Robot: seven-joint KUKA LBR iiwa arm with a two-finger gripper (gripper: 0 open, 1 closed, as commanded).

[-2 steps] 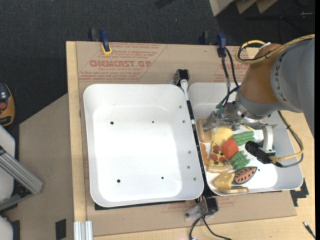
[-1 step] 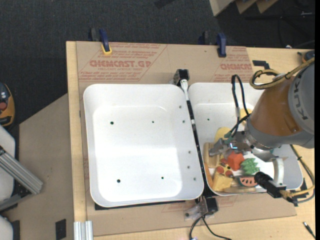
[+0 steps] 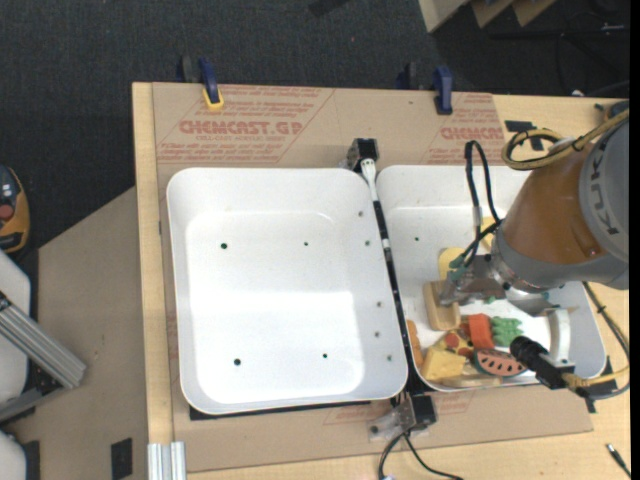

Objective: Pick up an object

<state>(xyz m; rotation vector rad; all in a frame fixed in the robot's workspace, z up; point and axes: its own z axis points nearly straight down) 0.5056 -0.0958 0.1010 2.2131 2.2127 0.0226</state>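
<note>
Two shallow white bins sit side by side on the counter (image 3: 300, 118), whose brown surface bears red print along its far part. Left bin (image 3: 275, 288): bare white floor with a few small dark dots. Right bin (image 3: 420, 203): objects gathered in its near half, close to the divider between the bins. Noted there: a tan block (image 3: 440, 306) standing near the divider, a yellow-green piece (image 3: 452, 262) just beyond it, an orange-red piece (image 3: 477, 328) beside a green piece (image 3: 507, 326), a yellow wedge (image 3: 445, 365) at the near rim, and a watermelon-slice shape (image 3: 500, 362) just to its right. The arm (image 3: 560, 208), grey with an orange band, reaches in from the right and covers much of the right bin. The tool (image 3: 470, 286) is lowered among the objects, just above the tan block and next to the yellow-green piece; whether it is apart or together cannot be told, as the wrist hides it. No object can be seen clamped in it. Black cables (image 3: 480, 183) loop over the far part of the right bin. Two blue clamps (image 3: 210, 80) grip the counter's far edge.
</note>
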